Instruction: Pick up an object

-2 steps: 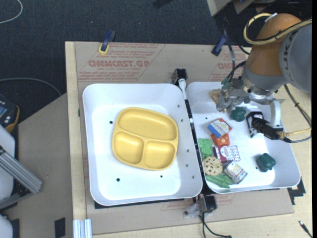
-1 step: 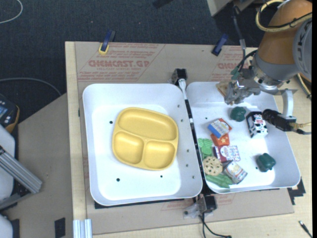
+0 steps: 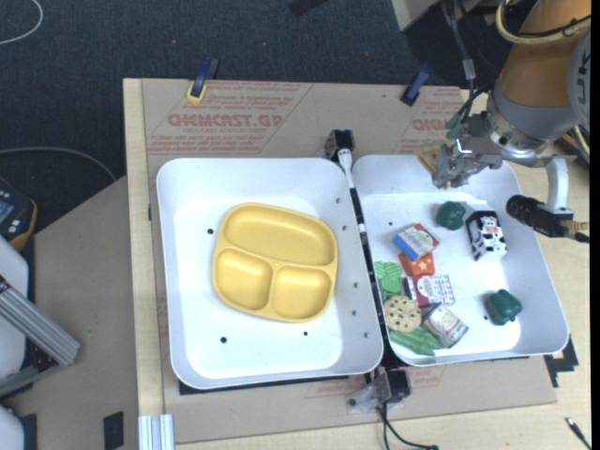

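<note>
The right white bin [image 3: 544, 293] holds small toys. Two round dark green lumps [image 3: 451, 216] [image 3: 503, 307] lie apart, a black-and-white toy cow [image 3: 486, 235] between them. Left of the cow sits a pile of play-food packets [image 3: 424, 284] and a cookie [image 3: 402, 315]

Two smooth white plastic bins [image 3: 178, 279], slightly glossy, sit on a matt brown cardboard sheet [image 3: 281, 111] printed with red lettering. A glossy yellow plastic divided plate [image 3: 275, 262] lies in the left bin. Shiny printed snack packets [image 3: 428, 289] lie in the right bin. The dark floor [image 3: 141, 26] looks like rough carpet.
</note>
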`<state>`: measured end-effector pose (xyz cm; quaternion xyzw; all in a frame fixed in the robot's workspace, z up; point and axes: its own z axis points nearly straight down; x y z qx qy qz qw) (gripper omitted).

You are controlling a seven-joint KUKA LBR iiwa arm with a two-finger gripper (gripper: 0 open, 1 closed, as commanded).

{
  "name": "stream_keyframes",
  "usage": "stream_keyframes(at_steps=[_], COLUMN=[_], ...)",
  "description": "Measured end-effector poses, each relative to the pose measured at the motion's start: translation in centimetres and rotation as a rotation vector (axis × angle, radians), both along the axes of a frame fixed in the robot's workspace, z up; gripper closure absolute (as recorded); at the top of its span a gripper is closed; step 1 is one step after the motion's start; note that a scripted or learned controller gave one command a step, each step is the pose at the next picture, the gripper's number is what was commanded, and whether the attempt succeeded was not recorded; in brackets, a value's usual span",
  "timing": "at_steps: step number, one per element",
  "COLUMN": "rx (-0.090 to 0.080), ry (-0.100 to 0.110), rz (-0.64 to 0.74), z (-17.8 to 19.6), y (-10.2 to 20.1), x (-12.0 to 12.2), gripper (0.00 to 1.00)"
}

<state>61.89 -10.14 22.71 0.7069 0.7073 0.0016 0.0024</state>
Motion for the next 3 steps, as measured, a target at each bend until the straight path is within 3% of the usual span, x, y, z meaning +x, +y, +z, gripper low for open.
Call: stream_keyframes(at_steps=[3], rx=[0.003], ry=[0.01], rz=[0.004], z=[-0.7], y=[14.9], x=[-3.0], gripper=[1.0])
